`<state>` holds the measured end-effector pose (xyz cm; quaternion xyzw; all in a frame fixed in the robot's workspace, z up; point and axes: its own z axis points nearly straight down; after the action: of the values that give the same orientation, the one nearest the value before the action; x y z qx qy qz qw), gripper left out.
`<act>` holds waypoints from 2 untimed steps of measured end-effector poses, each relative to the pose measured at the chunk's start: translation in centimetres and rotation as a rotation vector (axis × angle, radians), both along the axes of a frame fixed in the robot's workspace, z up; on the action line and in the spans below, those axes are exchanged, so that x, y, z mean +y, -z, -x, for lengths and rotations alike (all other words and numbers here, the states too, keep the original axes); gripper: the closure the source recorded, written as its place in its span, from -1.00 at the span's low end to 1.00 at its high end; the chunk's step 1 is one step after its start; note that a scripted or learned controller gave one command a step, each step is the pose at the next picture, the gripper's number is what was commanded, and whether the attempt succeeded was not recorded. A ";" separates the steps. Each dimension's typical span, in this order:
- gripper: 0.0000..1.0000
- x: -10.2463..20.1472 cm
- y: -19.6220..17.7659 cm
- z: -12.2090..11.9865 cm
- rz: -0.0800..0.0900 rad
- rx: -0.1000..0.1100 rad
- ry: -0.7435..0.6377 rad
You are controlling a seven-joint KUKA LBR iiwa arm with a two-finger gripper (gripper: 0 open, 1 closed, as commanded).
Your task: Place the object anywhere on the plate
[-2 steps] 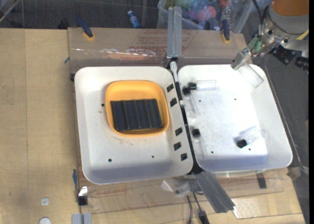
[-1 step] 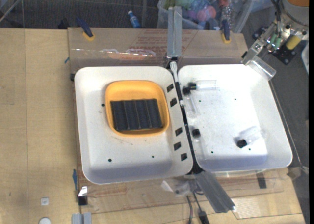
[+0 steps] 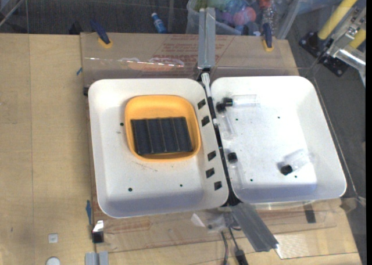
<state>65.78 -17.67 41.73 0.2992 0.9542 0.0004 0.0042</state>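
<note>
Dark ridged block (image 3: 161, 136) already sits flat on the orange plate (image 3: 135, 110) in the left bin (image 3: 104, 182), looks stiff and light, grip across its short sides.

Faint red print on the cardboard sheet (image 3: 192, 46) is too blurred to read.
</note>
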 end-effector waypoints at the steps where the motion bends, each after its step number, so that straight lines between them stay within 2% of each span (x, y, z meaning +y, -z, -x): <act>1: 1.00 -4.5 -2.0 0.4 0.003 -0.002 -0.266; 2: 1.00 -4.4 -2.0 -0.2 0.003 -0.002 -0.375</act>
<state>65.98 -22.08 43.69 0.1162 0.9932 -0.0002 0.0053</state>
